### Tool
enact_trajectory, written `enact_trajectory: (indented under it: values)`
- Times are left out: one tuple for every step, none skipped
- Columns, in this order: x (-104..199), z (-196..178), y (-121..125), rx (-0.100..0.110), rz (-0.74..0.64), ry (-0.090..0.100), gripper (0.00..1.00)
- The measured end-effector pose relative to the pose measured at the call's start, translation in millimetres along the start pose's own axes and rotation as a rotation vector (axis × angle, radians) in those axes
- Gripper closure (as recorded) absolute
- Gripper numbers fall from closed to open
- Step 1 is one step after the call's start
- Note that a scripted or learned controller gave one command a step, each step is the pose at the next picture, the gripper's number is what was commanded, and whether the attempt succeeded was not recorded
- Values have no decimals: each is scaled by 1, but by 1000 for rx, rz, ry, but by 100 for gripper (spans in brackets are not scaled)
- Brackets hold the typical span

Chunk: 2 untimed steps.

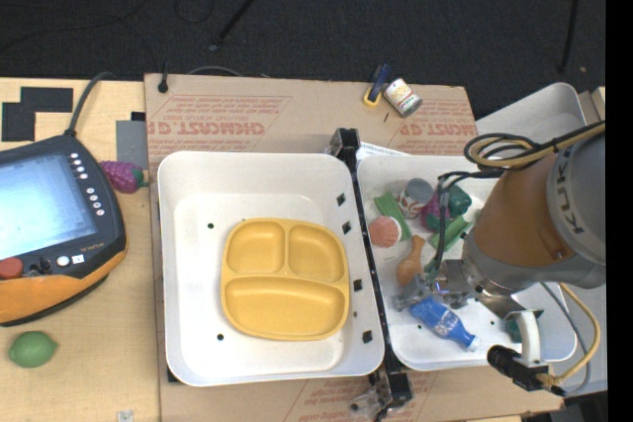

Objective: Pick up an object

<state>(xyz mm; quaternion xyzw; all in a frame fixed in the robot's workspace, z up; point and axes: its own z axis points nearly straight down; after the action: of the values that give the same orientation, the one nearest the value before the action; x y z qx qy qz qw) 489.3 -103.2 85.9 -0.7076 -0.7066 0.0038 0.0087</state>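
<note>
Lower right of the frame: tool [427, 290] lowered into the right bin [564, 336], its tip among the clutter; whether open or closed cannot be told. Directly below and a touch right of it, nearly touching, a blue bottle [442, 322], long axis slanting from upper left to lower right. Up-frame, an orange piece [410, 260] and a red ball [385, 231]. In the left bin [188, 203], a yellow divided tray [287, 277].

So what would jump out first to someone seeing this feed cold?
The yellow divided tray lying alone in the left bin. Next, the grey and orange arm bent low over the right bin, above a clutter of small items that includes a blue bottle.
</note>
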Motion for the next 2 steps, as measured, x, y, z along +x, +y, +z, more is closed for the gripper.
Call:
enact_trajectory:
  values:
    - [-6, -17, 4, -11, 11, -4, 100]
    - [112, -108, 75, -28, -16, -2, 100]
